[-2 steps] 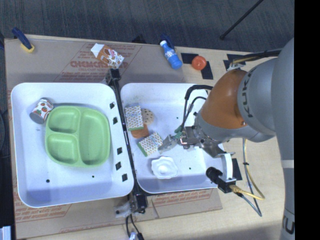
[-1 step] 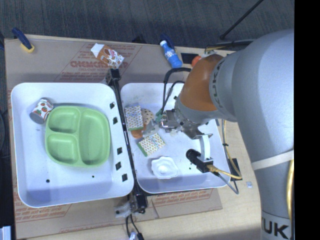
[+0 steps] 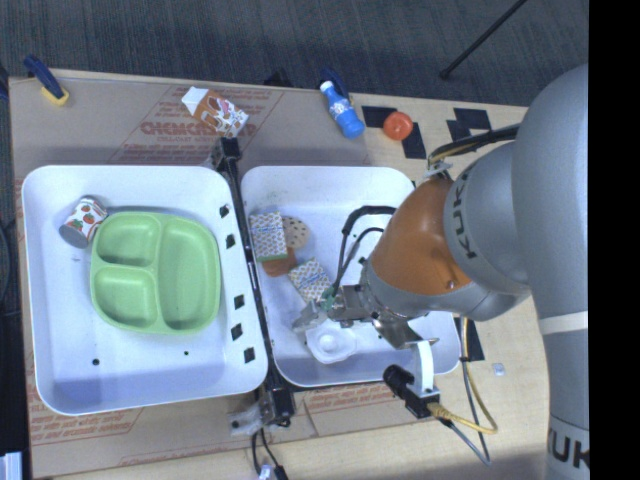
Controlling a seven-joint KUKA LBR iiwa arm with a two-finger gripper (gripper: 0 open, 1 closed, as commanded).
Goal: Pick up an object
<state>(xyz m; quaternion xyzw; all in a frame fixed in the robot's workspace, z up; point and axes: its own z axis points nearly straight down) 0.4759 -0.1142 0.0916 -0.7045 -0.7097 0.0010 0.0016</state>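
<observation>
My gripper (image 3: 322,315) reaches down into the right bin (image 3: 330,183), low near its front. It hangs just above a small white cup-like object (image 3: 330,345) and next to a patterned packet (image 3: 310,281). A second patterned packet (image 3: 268,235) leans on a brown sponge-like block (image 3: 290,240) further back in the same bin. The arm's orange band (image 3: 425,243) and grey body cover the bin's right side. Nothing shows between the fingers.
The left bin (image 3: 50,298) holds a green divided tray (image 3: 155,271) and a small printed cup (image 3: 82,219). Behind the bins lie a carton (image 3: 214,111), a blue bottle (image 3: 342,109), an orange cap (image 3: 398,124) and a blue-yellow clamp (image 3: 46,80).
</observation>
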